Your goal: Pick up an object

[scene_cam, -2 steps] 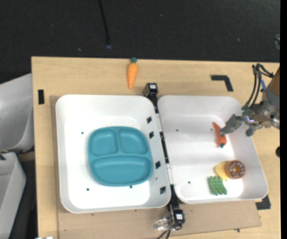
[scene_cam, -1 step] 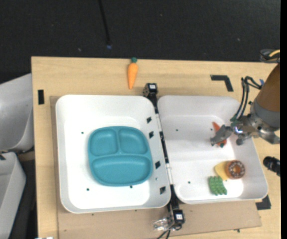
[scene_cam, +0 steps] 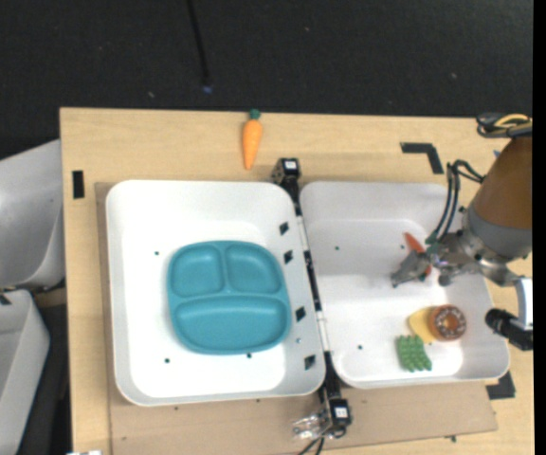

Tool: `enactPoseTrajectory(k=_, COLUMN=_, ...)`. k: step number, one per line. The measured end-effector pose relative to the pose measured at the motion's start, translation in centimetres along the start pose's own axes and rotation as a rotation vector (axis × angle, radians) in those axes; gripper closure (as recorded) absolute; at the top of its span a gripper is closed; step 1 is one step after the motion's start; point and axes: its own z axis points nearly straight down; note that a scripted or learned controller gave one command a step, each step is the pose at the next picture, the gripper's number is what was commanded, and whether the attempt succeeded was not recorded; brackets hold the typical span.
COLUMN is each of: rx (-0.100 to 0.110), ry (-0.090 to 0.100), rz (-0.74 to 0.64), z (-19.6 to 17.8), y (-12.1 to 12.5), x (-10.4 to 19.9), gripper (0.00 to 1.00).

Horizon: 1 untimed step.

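Reaching in from the right, the grey arm with its orange band is lowering the hand (scene_cam: 423, 270) into the right bin (scene_cam: 368, 226). The hand's dark fingers are looking a little spread, with one tip pointing left, but the picture is too fuzzy there, so I cannot tell if they are apart or together. A small red-orange thing (scene_cam: 412, 243) is lying just above the hand, very close to it, and I cannot tell if they are touching. Nothing is showing between the fingers.

A round brown donut with a yellow edge (scene_cam: 444, 322) is sitting lower in the same bin, near the front. Just beside it, to the lower left, a bumpy green toy (scene_cam: 412, 353) is lying flat.

The left bin (scene_cam: 131, 349) is holding a smooth blue plate (scene_cam: 227, 296) with three parts, and it is looking like plastic. Both bins are white, shallow and smooth, with rounded corners.

An orange toy carrot (scene_cam: 251, 140) with a green top is lying on the light wooden table (scene_cam: 159, 140), behind the bins and well apart from the hand.
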Motion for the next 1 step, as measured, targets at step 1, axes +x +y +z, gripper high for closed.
enactPoseTrajectory(k=1, rx=-0.001, ry=0.000, rz=0.001, z=2.94, y=-0.01, x=-0.11, gripper=0.00)
